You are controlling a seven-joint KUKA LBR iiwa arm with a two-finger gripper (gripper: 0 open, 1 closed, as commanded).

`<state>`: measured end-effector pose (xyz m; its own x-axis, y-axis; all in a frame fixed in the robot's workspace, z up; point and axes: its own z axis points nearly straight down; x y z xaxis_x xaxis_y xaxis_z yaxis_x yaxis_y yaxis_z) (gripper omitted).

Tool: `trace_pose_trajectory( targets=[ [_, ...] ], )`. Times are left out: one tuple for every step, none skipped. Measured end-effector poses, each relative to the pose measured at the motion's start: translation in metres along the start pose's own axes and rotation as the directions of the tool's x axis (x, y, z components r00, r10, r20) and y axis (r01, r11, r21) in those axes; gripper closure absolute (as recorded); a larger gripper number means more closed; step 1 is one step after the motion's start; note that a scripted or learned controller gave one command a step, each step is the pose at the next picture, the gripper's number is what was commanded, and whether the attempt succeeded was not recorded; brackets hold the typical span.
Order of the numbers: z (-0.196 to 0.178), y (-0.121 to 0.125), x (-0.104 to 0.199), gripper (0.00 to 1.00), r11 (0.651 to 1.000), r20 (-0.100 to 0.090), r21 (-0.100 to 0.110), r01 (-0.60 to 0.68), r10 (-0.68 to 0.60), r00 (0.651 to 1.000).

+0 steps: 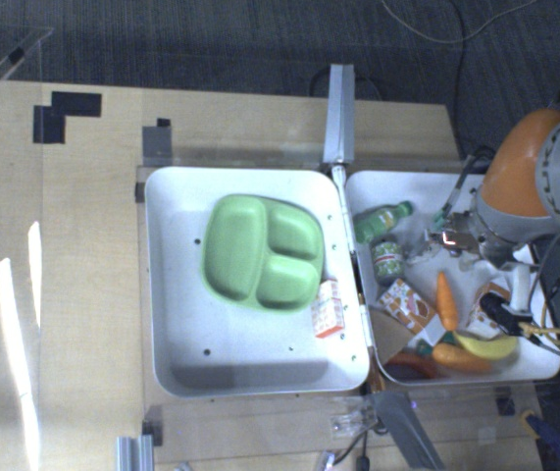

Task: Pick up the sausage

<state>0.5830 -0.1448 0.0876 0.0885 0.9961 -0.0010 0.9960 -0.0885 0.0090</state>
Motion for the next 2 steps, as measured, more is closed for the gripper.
trace_pose_trajectory(
  targets=[
    [0.003,0.057,-0.036,0.00,0.986,0.001,0.004,-0.168,0.168,0.986],
    [0.000,0.001,0.028,0.00,0.978,-0.003,0.004,-0.207,0.207,0.978]
  ],
)
